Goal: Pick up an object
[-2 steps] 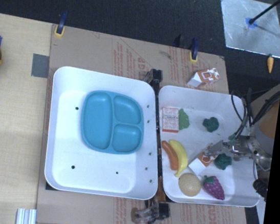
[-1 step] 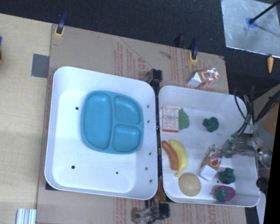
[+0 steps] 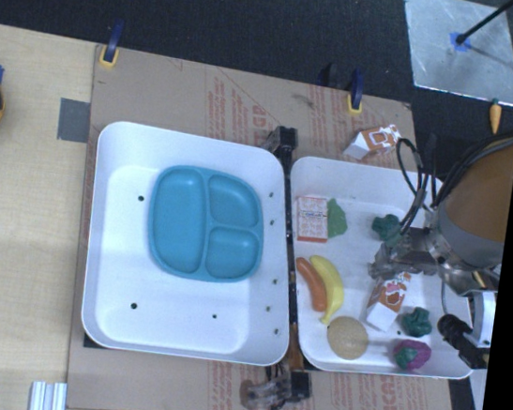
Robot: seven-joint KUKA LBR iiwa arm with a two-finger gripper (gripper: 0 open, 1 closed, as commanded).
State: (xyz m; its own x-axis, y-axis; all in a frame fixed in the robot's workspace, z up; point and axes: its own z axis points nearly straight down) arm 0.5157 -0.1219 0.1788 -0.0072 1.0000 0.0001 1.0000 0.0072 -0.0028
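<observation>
The gripper (image 3: 398, 263) hangs low in the right bin (image 3: 373, 182), but I cannot tell its state from here. A small carton (image 3: 389, 301) lies just below it, a green piece (image 3: 387, 227) just above. Further left lie a banana (image 3: 328, 285) touching a carrot (image 3: 311, 283). The left bin (image 3: 111, 226) holds a blue divided plate (image 3: 206, 224).

One fixed camera looks down at a slant — both bins (image 3: 102, 225) framed, arm (image 3: 480, 198) entering right.
</observation>
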